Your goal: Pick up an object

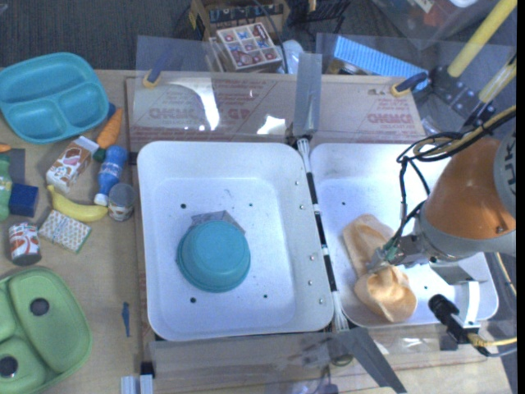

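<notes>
Landmark: the divider [308, 189] where the two bins meet.
Left bin [164, 171]: directly left of the divider.
Bowl [214, 255]: in the left bin, upside down, left of the divider, toward the near side.
Right bin [344, 167]: directly right of the divider.
Bread piece [367, 238]: in the right bin, just right of the divider.
Second bread piece [386, 295]: in front of the first, touching it, near the bin's front wall.
Gripper [384, 256]: right of the divider, over the spot where the two bread pieces meet.
Arm [472, 199]: further right of the divider, above the right bin.
Banana [75, 207]: well left of the divider, on the bench beyond the left bin.
Divided tray [51, 95]: far left of the divider, behind the banana.
</notes>
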Robot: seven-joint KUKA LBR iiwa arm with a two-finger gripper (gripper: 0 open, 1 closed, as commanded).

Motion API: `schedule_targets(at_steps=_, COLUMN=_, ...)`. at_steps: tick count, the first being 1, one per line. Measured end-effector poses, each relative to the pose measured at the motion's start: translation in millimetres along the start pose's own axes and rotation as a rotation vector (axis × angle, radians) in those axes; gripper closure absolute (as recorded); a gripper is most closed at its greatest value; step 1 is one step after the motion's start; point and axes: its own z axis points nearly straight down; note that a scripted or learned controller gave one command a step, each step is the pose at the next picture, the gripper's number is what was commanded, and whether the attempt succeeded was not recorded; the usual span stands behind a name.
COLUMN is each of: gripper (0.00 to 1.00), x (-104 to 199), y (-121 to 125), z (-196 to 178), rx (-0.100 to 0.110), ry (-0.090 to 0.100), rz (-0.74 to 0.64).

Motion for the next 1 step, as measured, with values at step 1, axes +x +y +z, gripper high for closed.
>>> schedule_targets(at_steps=1, gripper=1.00, x=42.9, y=68.7, z=-81.3, rx=0.020, ry=0.004, rz=0.001)
